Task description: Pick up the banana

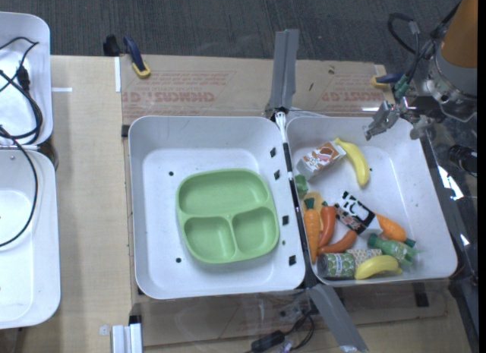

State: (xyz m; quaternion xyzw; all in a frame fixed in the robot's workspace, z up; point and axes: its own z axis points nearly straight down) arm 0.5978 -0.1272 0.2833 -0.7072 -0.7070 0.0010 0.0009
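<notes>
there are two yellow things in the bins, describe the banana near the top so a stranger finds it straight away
Look in the right bin, the one crowded with toy food. In its upper half lies the banana, beside a small carton. It is curved, plain yellow and apart from the pile, while the other yellow piece sits at the bottom edge among the carrots.

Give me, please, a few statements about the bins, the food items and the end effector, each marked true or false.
1. The green divided plate lies in the left bin. True.
2. The banana lies on the green plate. False: it lies in the right bin, beside a small carton.
3. The end effector grips the banana. False: it hangs near the right bin's far rim, apart from the banana.
4. Carrots lie in the right bin. True.
</notes>
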